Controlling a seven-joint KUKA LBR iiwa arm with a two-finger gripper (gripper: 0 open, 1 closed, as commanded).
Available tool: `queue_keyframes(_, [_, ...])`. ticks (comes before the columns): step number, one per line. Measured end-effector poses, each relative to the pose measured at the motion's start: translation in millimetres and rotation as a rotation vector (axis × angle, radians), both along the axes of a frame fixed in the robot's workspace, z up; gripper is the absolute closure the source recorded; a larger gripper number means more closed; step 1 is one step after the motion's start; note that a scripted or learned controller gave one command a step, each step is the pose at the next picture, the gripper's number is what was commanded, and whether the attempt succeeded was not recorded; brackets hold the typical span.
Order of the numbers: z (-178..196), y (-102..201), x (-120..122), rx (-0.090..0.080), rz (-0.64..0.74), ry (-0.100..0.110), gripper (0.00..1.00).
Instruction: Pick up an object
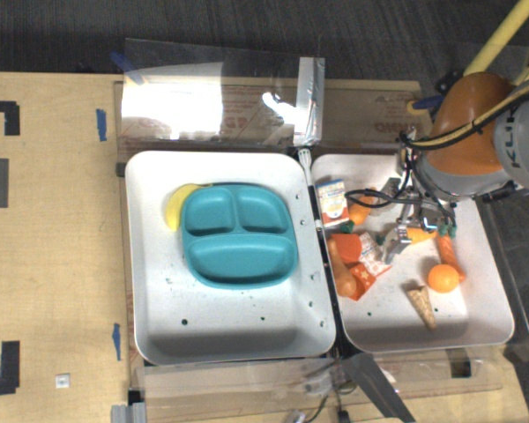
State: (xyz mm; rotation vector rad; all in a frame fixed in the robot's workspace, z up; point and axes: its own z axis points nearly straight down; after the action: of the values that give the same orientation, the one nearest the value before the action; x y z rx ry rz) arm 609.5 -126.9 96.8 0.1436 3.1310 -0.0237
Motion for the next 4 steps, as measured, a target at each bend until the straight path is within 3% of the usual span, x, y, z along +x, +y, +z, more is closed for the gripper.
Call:
queue_keyframes(1, [2.2, 15.4, -11.2, -0.006, -0.142, -0.019, 0.00])
queue_keyframes(2, [0.9, 25.0, -52.2, 0.014, -0.276, -0.029, 0.00])
queue_keyframes(3, [0.4, 25.1, -11.2, 0.014, -0.233, -0.017, 0.00])
queue_keyframes(4, [0.0, 21.0, -12.4, 0.018, -0.316, -0.015, 0.00])
